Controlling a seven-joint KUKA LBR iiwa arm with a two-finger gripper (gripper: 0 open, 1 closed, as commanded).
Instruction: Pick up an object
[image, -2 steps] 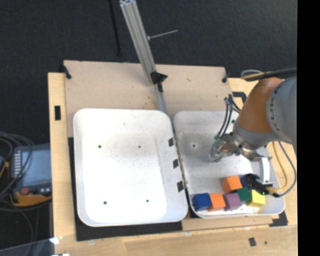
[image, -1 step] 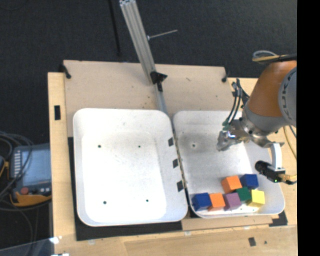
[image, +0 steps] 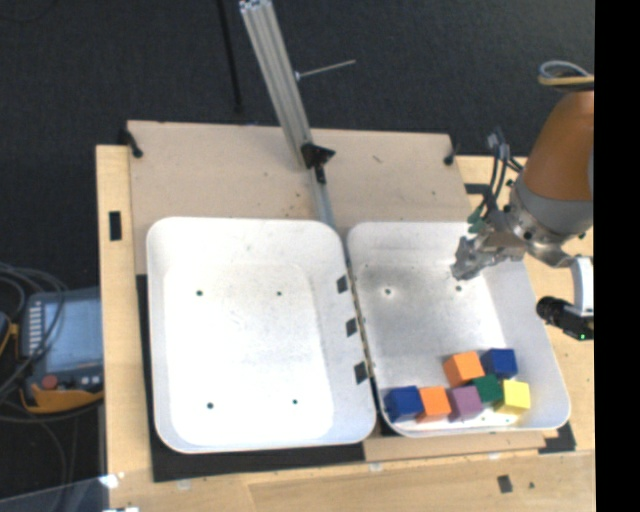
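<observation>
i see the end effector (image: 468, 262) hovering over the far part of the right shallow white bin (image: 400, 320), whether spread or pressed together i cannot tell, while the cluster of small coloured blocks (image: 462, 388) lies toward the bin's near edge, well apart from it.

Grey arm (image: 548, 215) with orange band, cables, metallic end effector (image: 468, 262).

Scuffed white plastic bins (image: 250, 330) sit on a matt wooden bench (image: 380, 180).

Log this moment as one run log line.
gripper: over right bin, upper part | blocks: clustered at near edge, untouched | pick: not yet
</observation>
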